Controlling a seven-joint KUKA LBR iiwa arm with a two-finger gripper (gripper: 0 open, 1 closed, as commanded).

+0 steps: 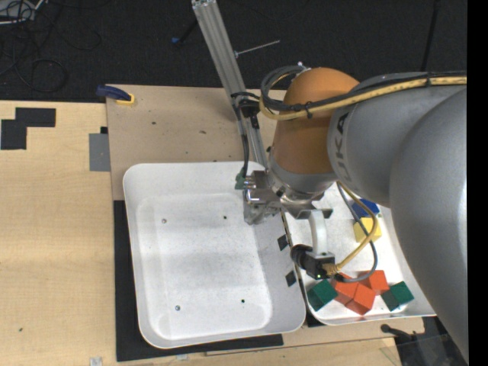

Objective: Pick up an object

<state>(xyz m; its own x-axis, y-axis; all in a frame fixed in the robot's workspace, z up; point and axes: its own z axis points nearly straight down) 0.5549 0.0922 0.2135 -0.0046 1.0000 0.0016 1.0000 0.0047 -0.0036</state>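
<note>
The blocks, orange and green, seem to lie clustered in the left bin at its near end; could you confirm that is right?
Not quite: the camera view shows the orange and green blocks clustered at the near end of the right bin, not the left bin.

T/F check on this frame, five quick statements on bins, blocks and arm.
1. The orange blocks lie in the right bin. True.
2. The green blocks lie in the left bin. False: both green blocks sit in the right bin, flanking the orange ones.
3. The arm has an orange band above its wrist. True.
4. The gripper hangs over the blocks. False: it is near the left bin's right edge, apart from the blocks.
5. The blocks are spread along the right bin's far end. False: they cluster at its near end.
</note>
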